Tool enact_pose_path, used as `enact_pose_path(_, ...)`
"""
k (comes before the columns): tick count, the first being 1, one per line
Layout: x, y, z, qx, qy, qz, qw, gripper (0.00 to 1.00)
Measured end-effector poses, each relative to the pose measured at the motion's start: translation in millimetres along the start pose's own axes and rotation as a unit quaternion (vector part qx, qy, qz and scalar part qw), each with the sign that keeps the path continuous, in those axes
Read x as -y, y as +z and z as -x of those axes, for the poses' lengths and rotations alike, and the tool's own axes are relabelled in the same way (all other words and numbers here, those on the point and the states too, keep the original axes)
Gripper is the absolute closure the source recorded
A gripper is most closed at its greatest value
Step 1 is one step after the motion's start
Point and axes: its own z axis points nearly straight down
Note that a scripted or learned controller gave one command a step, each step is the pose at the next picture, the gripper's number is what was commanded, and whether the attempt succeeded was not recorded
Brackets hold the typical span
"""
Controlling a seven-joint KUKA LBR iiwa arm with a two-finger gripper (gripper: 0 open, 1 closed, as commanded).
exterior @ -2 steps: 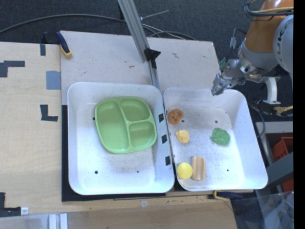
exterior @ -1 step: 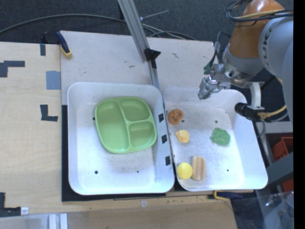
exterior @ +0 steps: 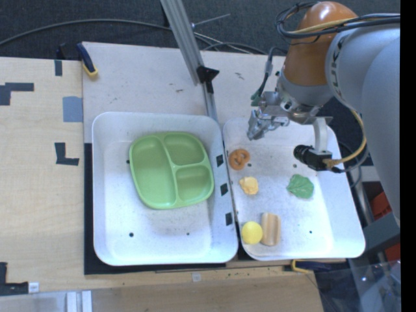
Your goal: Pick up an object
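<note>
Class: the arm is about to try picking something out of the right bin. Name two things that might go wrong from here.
1. The gripper hangs near the pretzel, which lies by the right bin's left wall; a finger may strike that wall.
2. The yellow ball touches the tan cylinder; grabbing one may knock the other away.

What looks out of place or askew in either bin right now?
Nothing looks spilled or damaged. The green divided plate sits slightly rotated in the left bin; the food items lie loose in the right bin. The gripper hovers above them.
</note>
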Motion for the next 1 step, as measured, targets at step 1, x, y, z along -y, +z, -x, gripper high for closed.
enact_pose_path(1, -1.8, -8.4, -50.9, 0.0, -0.001, 0.001, 1.0, 1.0)
